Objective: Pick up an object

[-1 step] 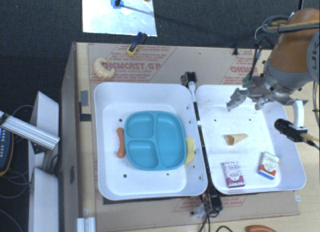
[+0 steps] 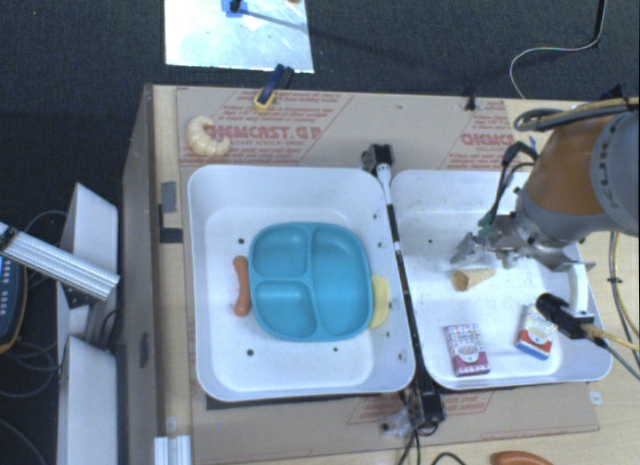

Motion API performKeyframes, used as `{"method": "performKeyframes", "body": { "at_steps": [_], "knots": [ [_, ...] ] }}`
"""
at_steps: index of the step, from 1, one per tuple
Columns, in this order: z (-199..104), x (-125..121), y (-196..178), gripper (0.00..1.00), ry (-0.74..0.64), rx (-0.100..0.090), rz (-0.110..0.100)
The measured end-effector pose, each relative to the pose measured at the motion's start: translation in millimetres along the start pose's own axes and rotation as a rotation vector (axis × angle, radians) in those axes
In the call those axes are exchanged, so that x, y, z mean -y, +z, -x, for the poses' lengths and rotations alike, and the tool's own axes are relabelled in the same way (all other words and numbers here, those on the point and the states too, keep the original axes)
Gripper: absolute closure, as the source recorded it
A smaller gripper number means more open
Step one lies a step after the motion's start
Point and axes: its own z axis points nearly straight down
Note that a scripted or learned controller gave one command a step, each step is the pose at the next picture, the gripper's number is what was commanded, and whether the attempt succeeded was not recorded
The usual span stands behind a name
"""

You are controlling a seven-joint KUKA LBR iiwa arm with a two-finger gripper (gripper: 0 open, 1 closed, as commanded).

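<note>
- We see the arm (image 2: 570, 173) reaching in from the right and bending down into the right bin (image 2: 430, 203), which puts the gripper (image 2: 480, 253) low over that bin's middle.
- The gripper sits just above and touching, or nearly touching, a small tan wedge (image 2: 473, 277) on the bin floor. We judge this wedge to be the thing aimed at, because nothing else lies so close.
- We cannot tell whether the gripper is open or closed. Its tip is a grey blur from this height, and we see nothing clearly held.
- The wedge appears to rest on the floor of the bin, so we judge the pick as not yet done.
- Two other candidates lie near the front wall of the same bin: a red-and-white box (image 2: 466, 348) and a small carton (image 2: 536, 335). They are apart from each other and from the wedge, which leaves room to come down on any one of them.
- The left bin (image 2: 220, 203) holds a blue divided plate (image 2: 305, 278), with a sausage (image 2: 241, 285) just beside its left edge and a yellow piece (image 2: 380, 300) tucked against its right edge.
- We think the wedge's tapering shape could let it slip sideways under a squeeze.
</note>
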Motion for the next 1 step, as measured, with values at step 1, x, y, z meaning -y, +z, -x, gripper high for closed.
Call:
{"method": "performKeyframes", "body": {
  "at_steps": [1],
  "knots": [
    [-18.9,18.2,20.8,0.00,-0.001,-0.001,0.003]
  ]
}}
